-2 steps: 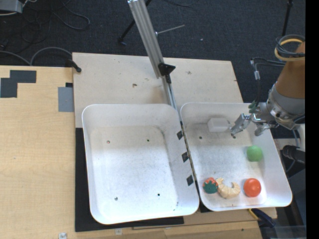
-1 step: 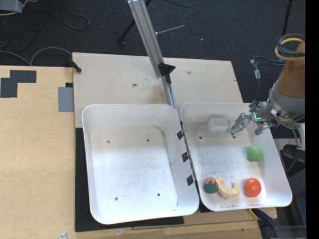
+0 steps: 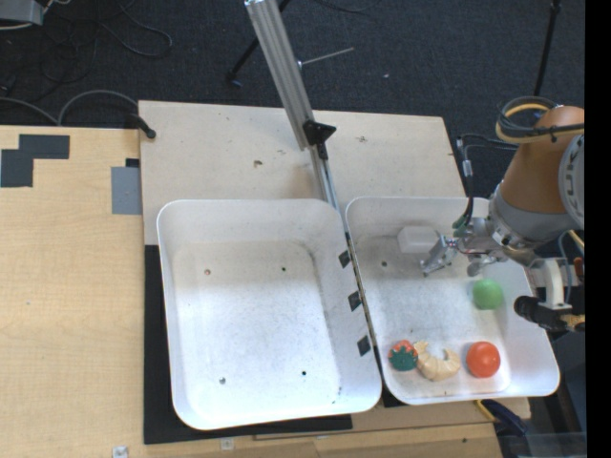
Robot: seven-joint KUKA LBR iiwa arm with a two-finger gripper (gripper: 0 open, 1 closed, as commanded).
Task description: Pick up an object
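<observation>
My gripper hangs low over the right bin, near its back right part, and stands open with nothing between its fingers. A pale grey block lies just to its left, close to the left fingertip. A green ball rests just right of and in front of the gripper. Along the bin's front lie an orange-red ball, a cream-coloured lump and a small red and green piece.
The left bin sits beside the right one, and their rims meet at a clipped divider. A slanted metal rail rises behind the bins. The arm's grey body and orange band lean in from the right.
</observation>
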